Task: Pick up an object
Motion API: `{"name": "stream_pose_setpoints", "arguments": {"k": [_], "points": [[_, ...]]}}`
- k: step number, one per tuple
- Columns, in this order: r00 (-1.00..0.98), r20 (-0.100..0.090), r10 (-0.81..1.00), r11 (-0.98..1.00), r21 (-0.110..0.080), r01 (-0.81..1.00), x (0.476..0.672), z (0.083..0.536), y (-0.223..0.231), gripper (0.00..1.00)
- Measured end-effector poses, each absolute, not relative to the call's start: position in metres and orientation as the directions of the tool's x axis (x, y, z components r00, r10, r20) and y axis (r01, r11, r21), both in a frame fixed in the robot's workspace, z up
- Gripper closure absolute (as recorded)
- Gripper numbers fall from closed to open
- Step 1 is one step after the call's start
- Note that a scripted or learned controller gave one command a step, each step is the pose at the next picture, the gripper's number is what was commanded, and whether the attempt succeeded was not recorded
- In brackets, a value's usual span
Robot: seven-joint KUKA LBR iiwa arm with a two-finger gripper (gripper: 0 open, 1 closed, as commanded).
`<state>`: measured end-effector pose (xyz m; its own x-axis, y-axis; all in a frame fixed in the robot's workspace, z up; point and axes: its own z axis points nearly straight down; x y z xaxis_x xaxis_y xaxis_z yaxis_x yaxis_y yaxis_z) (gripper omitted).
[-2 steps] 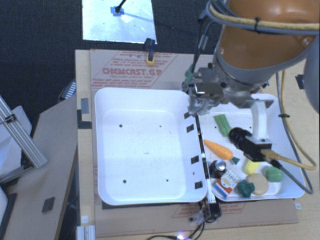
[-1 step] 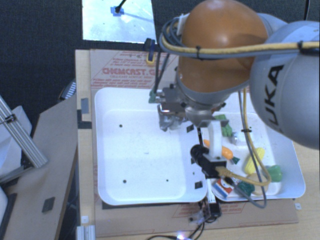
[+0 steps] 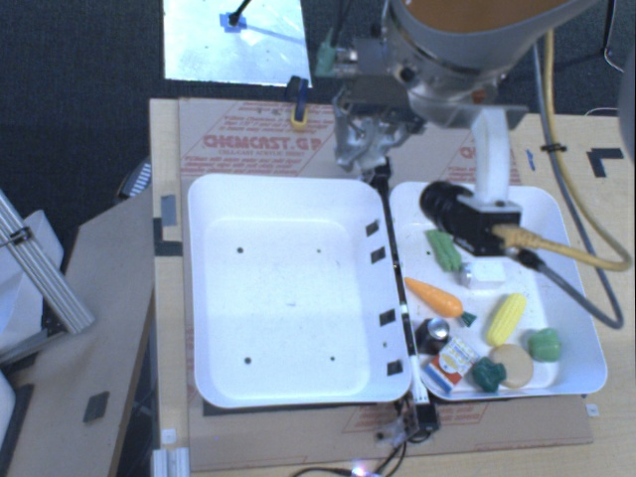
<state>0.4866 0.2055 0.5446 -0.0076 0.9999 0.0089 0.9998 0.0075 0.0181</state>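
- Presently, the gripper [image 3: 370, 157] is seen above the far rim of the right bin [image 3: 576, 351], by the divide between the bins; whether it is spread or pressed together cannot be told.
- Within the right bin, a carrot [image 3: 434, 297] is laid near its left wall.
- Beside the carrot, toward the right wall, a corn cob [image 3: 506, 318] is placed.
- A green pepper [image 3: 544, 344] is set just past the corn.

One fixed camera is looking down at a slant on the desk [image 3: 248, 127], taking in both white bins (left [image 3: 288, 291], right [image 3: 576, 296]); the arm [image 3: 467, 18] is looming close beneath the lens.
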Motion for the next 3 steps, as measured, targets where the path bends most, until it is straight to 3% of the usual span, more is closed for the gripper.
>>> {"name": "stream_pose_setpoints", "arguments": {"k": [1,2,3], "points": [[-0.002,-0.005,1.000,0.002,-0.012,1.000,0.485,0.376,0.221,1.00],[-0.006,0.009,1.000,0.006,0.019,1.000,0.511,0.545,0.235,1.00],[0.000,-0.005,1.000,0.000,-0.012,1.000,0.484,0.393,0.234,1.00]]}}
